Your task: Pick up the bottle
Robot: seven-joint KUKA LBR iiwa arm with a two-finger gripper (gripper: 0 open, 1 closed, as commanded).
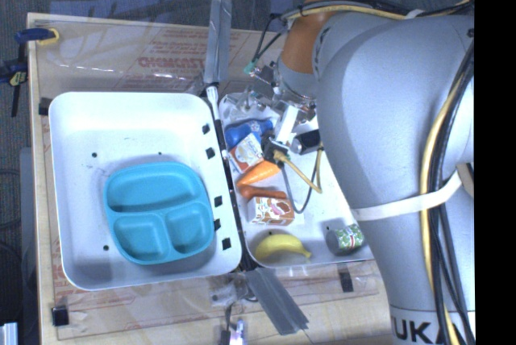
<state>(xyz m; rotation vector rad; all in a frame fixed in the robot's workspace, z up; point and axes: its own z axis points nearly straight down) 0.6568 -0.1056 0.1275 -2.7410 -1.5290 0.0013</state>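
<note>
Two shallow white bins sat side by side on the surface (121,53), and the jaws were lowered over the far part of the right bin (326,210), at the end of the grey arm (387,118). Whether the jaws were spread or pressed together could not be told, as the wrist hardware hid them, and nothing could be confirmed between them.

The bottle (244,128), clear crinkled plastic with a blue label, lay on its side just beside the jaws, on their side toward the left bin (72,126) and against the dividing wall. An orange carrot (260,172) lay just on the near side of the jaws, touching the bottle's end. A small brown-and-white packet (271,209) lay nearer still, then a banana (280,246) by the near wall. A green-and-white can (347,237) lay well apart from the jaws in the near corner, beside the arm. A blue divided tray (157,210) lay well apart in the left bin.
</note>
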